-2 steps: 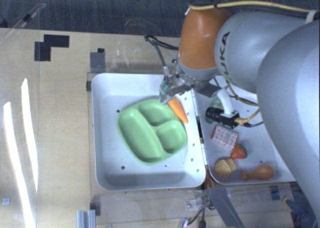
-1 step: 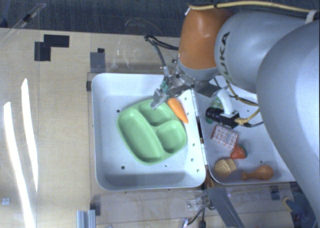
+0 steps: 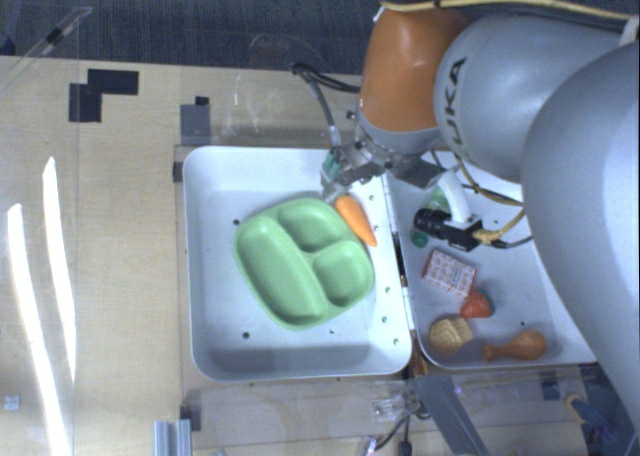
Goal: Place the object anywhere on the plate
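Carrot (image 3: 356, 221): we count one, lying at the upper right rim of one green plate (image 3: 300, 274). One gripper (image 3: 343, 170) hangs above; its opening we cannot tell. Right bin (image 3: 500, 344) has five items.

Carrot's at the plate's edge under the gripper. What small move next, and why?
Probably shift a little left, further over the plate, then release. The carrot hangs from the gripper at the plate's right rim, so dropped here it might roll off into the bin.

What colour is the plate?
Light green; the plate shows best in the camera view, in the left bin.
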`<state>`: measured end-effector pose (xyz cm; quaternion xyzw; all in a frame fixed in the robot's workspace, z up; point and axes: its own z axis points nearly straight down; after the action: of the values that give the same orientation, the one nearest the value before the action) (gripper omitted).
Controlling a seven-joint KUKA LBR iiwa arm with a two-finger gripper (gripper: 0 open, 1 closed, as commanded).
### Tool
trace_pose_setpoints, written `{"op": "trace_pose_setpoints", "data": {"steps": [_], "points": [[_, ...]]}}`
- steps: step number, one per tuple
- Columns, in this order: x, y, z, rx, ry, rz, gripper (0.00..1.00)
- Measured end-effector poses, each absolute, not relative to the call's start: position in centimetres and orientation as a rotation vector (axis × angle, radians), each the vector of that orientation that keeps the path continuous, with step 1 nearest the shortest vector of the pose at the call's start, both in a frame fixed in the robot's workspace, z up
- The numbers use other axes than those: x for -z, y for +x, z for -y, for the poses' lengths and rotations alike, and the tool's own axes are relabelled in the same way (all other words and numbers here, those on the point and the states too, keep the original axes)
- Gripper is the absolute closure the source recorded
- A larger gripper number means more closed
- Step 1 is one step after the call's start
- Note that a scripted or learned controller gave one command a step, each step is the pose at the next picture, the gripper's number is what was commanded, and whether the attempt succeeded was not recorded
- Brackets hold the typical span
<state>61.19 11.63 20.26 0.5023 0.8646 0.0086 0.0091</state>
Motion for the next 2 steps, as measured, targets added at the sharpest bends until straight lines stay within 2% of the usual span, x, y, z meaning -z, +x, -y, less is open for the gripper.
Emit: {"op": "trace_pose_setpoints", "data": {"steps": [1,2], "points": [[-20.2,61.2,-11.6,-0.026,1.569,-2.701,0.0],[-21.4,61.4,-11.6,-0.034,1.563,-2.698,1.0]]}}
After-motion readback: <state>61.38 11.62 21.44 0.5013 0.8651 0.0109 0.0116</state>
